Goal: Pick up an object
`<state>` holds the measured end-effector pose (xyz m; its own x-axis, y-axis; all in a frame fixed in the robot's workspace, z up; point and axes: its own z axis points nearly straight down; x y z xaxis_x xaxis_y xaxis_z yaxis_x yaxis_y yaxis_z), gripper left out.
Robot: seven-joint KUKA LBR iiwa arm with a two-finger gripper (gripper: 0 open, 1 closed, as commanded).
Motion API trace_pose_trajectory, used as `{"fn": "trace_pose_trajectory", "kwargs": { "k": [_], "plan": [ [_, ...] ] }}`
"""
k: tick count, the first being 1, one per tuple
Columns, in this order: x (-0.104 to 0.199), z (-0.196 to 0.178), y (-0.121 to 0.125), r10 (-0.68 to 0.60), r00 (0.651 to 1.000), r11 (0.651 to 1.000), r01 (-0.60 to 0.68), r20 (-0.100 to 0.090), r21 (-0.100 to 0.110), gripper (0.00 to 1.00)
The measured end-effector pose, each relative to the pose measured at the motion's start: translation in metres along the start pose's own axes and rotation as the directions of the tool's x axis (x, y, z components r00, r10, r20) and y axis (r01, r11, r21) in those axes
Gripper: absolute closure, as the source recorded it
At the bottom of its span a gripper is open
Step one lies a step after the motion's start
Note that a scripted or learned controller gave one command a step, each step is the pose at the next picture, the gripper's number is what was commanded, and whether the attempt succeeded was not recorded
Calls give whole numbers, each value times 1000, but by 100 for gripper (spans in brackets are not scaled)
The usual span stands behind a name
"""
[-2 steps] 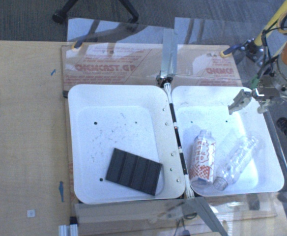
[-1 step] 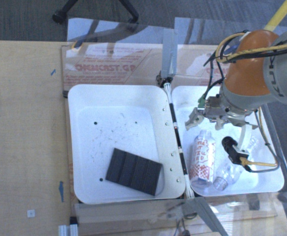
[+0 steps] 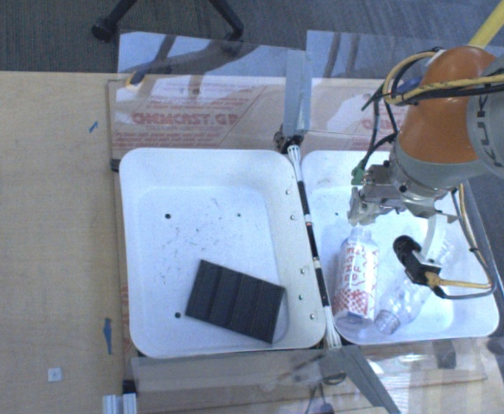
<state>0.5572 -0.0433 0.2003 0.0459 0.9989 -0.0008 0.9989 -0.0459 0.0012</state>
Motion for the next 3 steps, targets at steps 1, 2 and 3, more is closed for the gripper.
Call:
{"fn": "trace_pose_trajectory", "kwargs": {
  "k": [1,2,3],
  "plan": [
    [0,0,0,0,1000,1000,0,0,0,0],
    [-63,88,-15,31,1000,1000,-31,-1,2,0],
    [-88,104,-34,-106,994,994,106,0,-34,0]
  ]
}}
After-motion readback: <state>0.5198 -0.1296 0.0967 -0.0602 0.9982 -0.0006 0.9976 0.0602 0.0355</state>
